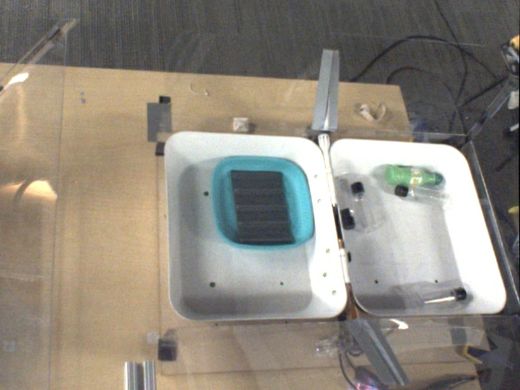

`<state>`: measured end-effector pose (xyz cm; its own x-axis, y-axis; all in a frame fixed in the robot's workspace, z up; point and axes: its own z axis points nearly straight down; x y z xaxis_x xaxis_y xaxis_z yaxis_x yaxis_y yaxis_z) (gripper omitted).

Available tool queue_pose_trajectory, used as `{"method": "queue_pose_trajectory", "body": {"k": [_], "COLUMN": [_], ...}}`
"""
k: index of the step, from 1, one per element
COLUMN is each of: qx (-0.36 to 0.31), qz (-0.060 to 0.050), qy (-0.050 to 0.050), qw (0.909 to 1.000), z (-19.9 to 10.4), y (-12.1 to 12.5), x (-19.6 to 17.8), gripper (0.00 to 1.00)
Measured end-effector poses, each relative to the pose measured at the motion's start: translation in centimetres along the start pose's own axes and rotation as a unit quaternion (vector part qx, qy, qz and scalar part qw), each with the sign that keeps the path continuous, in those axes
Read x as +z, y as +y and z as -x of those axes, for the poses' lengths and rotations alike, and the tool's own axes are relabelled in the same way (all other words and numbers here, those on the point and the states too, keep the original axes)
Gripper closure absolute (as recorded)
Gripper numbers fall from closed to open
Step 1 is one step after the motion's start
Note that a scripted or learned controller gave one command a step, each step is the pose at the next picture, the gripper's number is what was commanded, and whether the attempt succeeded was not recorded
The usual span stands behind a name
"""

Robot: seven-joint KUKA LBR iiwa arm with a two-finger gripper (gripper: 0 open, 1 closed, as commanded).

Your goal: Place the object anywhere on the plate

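1. Overhead, a pale wooden bench [81, 258] stands on grey carpet [203, 15], with black cables [406, 47] trailing at the upper right.
2. Two white bins sit side by side: the left bin [175, 242] and the right bin [479, 242].
3. A teal plate [221, 201] lies in the left bin, and a dark ribbed slab [260, 206] rests flat at its middle.
4. A green bottle [410, 177] lies in the right bin's far part, with small black-capped clear vials [356, 188] near the divider.
5. Whether the claw is released or clenched cannot be told.
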<state>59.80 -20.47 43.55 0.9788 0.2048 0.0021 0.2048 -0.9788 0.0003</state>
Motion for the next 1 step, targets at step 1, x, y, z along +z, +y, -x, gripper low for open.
{"method": "queue_pose_trajectory", "body": {"k": [1], "qx": [0.0], "qz": [0.0], "qy": [0.001], "qw": [1.0], "z": [5.03], "y": [-1.02], "x": [-0.05], "gripper": [0.0]}}
